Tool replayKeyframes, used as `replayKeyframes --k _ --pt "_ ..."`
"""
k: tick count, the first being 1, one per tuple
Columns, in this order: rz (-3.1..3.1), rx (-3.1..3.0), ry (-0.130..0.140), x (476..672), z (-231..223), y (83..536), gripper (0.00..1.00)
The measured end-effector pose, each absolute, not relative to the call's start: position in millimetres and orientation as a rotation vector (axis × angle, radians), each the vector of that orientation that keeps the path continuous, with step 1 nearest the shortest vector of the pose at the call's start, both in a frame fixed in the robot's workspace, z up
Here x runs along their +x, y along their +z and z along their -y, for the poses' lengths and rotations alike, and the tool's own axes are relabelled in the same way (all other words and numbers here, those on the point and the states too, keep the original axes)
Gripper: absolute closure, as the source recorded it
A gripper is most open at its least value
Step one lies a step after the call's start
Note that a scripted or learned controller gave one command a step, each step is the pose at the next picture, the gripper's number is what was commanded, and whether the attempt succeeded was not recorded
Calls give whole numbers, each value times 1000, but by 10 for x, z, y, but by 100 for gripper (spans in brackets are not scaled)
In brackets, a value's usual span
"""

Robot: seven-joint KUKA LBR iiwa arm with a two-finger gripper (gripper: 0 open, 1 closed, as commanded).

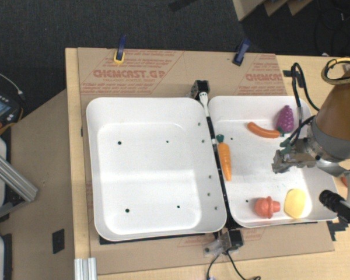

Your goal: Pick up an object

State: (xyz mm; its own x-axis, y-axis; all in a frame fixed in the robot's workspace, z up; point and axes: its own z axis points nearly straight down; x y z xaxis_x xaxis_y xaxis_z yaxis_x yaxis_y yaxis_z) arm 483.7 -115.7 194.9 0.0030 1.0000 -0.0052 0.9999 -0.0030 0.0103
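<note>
Looking down at a slant on a brown cardboard-covered bench (163,69) printed with red lettering. Two clamps on its far edge: one blue and yellow (121,52), one blue (241,51).

Left bin (105,174): shallow, white, rounded corners, a few small dark dots on its floor. It butts against the right bin (245,174) along a dark seam, with a black clip (200,89) at the far end of the seam and another (230,239) at the near end.

Right bin, contents from the left:
- carrot (224,160), orange with green top, lying lengthwise just beside the seam wall, top pointing away from the camera.
- orange sausage-shaped piece (263,130), lying across the far part of the bin.
- red-orange rounded toy (267,206) near the front edge.
- bunch of purple grapes (285,119), far right, just beside the end of the sausage shape.
- yellow lemon-like piece (296,203), right next to the red-orange toy.

Gripper (283,161): grey, low over the right half of the right bin, between the grapes and the lemon-like piece, well apart from the carrot. Fingers are a dark blur; cannot tell whether the claw is parted or closed, and nothing can be made out between them. Arm (338,121) comes in from the right, orange band above grey wrist, black cables looping beside it.
</note>
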Motion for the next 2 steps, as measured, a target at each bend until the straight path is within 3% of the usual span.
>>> replayKeyframes --k 2 --pt "-2206 2214 8 4850 1164 2148 100"
